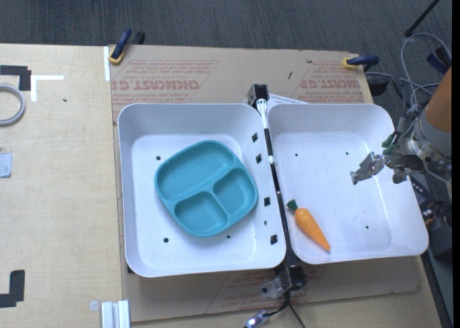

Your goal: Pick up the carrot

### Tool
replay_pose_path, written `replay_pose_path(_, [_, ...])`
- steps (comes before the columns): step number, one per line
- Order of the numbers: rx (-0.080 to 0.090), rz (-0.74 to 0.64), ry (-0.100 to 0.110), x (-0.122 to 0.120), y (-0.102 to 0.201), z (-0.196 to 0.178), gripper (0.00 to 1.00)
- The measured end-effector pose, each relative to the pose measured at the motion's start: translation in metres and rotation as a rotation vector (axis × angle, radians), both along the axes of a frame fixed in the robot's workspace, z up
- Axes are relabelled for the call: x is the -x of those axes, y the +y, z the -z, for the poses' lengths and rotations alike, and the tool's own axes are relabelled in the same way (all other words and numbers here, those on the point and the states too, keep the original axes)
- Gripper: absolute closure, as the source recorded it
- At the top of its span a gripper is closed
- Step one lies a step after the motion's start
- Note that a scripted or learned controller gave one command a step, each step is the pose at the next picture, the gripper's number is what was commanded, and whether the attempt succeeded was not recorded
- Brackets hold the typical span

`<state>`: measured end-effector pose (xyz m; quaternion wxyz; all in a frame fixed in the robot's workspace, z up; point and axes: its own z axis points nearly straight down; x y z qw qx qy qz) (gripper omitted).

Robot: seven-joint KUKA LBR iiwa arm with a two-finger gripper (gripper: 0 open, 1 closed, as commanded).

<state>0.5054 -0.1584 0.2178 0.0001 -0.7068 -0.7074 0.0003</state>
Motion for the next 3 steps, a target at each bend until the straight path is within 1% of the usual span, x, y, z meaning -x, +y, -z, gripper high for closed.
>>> replay_pose_path(1, [-0.001,0.002,0.001,0.016,0.054,0.093,0.00])
replay_pose_path(2, [-0.001,0.003,0.001,0.028,0.060,0.126,0.00])
replay_pose_path(3, [0.001,0.004,0.000,0.028,0.063,0.126,0.00])
